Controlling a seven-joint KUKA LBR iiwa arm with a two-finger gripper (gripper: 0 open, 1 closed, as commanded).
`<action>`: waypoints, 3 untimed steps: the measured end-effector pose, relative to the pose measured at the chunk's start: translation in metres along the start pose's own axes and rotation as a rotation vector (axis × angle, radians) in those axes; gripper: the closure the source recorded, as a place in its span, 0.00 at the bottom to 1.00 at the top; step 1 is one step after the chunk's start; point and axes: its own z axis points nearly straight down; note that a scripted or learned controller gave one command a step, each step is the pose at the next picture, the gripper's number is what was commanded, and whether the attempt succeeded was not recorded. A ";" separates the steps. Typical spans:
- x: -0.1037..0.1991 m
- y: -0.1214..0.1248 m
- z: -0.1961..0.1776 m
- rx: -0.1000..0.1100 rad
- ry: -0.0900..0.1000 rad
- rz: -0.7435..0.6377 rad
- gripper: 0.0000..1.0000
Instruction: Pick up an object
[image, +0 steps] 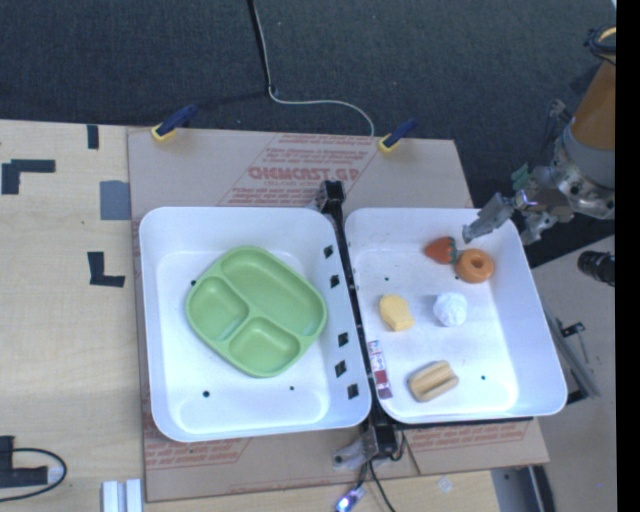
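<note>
Five items lie in the right bin (530, 300); gripper (480, 228) hovers near the doughnut (475, 265), finger state unclear.

green divided plate (256, 311), cardboard sheet (300, 172), white cable (300, 98)

Red piece (438, 250), orange ring (475, 265), white ball (450, 309), yellow lump (396, 312), tan roll (433, 381), all loose in right bin (520, 385).
</note>
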 end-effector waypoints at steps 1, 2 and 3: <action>0.004 -0.003 0.171 0.012 0.003 0.000 0.00; 0.029 0.064 0.196 0.034 -0.002 0.003 0.00; -0.015 0.072 0.149 -0.003 0.022 -0.003 0.00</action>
